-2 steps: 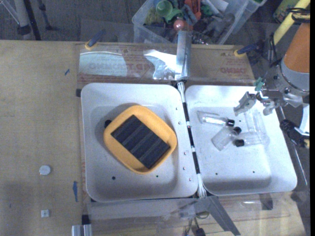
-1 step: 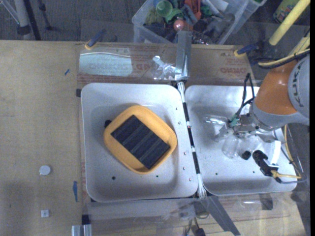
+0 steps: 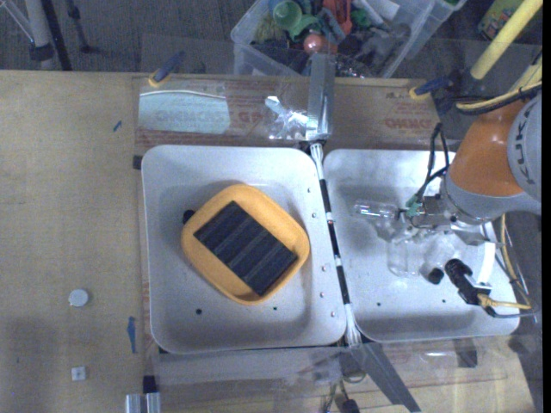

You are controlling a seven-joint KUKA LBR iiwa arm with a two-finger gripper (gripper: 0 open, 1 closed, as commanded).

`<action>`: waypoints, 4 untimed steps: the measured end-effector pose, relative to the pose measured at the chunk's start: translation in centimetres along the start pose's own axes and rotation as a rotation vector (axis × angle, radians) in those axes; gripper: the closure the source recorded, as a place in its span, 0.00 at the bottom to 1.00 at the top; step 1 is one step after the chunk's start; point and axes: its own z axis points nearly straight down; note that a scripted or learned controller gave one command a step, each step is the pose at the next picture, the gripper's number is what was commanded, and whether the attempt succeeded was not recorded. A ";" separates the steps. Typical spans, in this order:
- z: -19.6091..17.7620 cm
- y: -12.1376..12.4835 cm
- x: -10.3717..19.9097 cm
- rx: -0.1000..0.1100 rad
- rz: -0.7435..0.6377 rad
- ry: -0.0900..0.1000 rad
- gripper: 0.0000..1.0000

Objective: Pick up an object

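Observation:
A yellow-orange rounded block with a black ribbed panel on top (image 3: 245,242) lies tilted in the middle of the left bin (image 3: 164,188). My gripper (image 3: 398,226) hangs low over the middle of the right bin (image 3: 362,308), reaching in from the right under the arm's orange band (image 3: 491,157). It is well apart from the yellow block, with the wall between the bins separating them. Pale, glassy shapes around the gripper blur into the white bin floor, and I cannot make out any object held there.
A clear tub of colourful toys (image 3: 344,15) stands behind the bins. A cardboard strip with plastic bags (image 3: 224,114) runs along their back edge. A small grey disc (image 3: 78,298) lies on the wooden bench at the left.

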 end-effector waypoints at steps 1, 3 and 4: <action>-8.5 6.9 8.9 0.013 0.130 0.000 1.00; -12.1 10.6 5.3 0.013 0.576 -0.004 1.00; -2.4 10.4 0.5 0.020 1.003 -0.007 1.00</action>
